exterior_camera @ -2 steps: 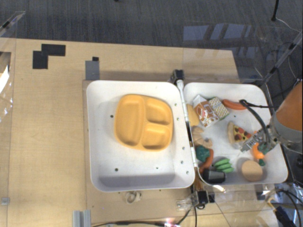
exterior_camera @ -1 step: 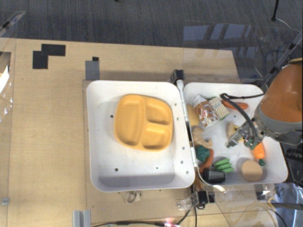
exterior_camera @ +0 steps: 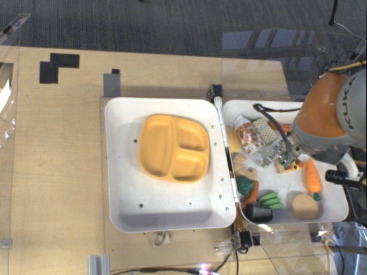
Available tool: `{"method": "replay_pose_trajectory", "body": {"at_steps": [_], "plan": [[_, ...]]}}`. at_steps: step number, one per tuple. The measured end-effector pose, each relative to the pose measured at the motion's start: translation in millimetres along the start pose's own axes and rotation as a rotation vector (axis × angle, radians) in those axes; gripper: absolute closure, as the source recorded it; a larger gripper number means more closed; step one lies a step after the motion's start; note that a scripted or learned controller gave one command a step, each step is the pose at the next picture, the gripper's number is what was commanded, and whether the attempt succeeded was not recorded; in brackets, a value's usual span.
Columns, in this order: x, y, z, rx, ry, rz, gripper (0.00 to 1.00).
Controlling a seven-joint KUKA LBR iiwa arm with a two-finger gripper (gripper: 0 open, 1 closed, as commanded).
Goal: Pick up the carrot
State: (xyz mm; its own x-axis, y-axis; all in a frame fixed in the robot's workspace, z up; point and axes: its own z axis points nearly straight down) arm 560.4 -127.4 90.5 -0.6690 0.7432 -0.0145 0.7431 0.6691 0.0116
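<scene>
A robotics lab. A wooden bench [exterior_camera: 57, 171] carries two shallow white bins [exterior_camera: 166, 211] side by side, fixed with metal brackets. Loose cables [exterior_camera: 229, 256] trail just below the bins, black tape marks [exterior_camera: 57, 66] sit to their upper left, and grey carpet [exterior_camera: 172, 16] lies beyond the bench.

The arm [exterior_camera: 332, 110] covers the right bin's [exterior_camera: 338, 213] far right corner and is cut by the frame edge. Beneath it, the gripper [exterior_camera: 281, 153] blurs into clutter beside the carrot [exterior_camera: 312, 177].
</scene>
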Motion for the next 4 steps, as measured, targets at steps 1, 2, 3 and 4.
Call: {"method": "replay_pose_trajectory", "body": {"at_steps": [1,2,3,4], "plan": [[-75.0,13.2,3.1,0.004,0.003,-0.256,1.0],[-74.1,14.1,3.2,0.004,0.004,-0.258,0.0],[-46.0,-41.0,0.6,0.001,0.001,-0.477,0.0],[3.3,-84.1,-1.1,0.001,-0.001,-0.541,0.0]]}}
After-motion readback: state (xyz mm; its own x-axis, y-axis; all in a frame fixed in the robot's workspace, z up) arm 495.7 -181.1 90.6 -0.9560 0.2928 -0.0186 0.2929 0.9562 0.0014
